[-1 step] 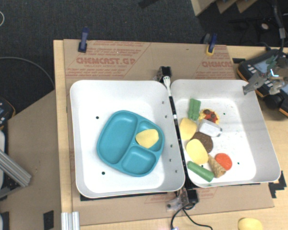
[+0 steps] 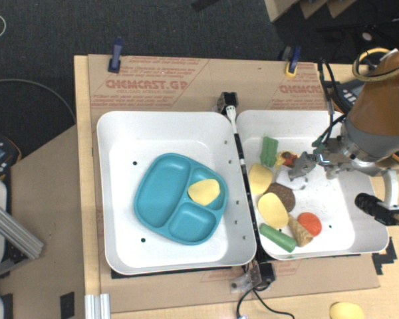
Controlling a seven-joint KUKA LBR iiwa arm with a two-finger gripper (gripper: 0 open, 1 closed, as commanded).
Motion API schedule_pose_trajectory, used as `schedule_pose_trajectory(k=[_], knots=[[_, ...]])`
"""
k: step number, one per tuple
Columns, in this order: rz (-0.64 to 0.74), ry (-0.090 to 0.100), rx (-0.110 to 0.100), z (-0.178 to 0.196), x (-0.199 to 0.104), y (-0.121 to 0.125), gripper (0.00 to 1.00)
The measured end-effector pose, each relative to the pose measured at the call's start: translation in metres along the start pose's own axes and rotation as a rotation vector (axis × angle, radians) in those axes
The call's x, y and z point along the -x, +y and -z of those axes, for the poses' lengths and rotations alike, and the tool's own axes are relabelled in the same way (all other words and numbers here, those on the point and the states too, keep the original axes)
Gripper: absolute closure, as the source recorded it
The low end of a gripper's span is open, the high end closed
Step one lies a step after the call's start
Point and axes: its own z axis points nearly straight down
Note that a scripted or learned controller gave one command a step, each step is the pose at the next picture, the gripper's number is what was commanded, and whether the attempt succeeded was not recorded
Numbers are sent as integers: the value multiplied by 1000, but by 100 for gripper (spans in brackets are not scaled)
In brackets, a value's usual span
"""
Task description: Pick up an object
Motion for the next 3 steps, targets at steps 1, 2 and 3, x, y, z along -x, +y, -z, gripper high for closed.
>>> schedule_pose_trajectory(k=[1, 2, 3], knots=[[-2, -4, 8, -2, -39, -48, 0], [-6, -6, 10, -18, -35, -62, 0], [13, -1, 32, 126, -167, -59, 0]])
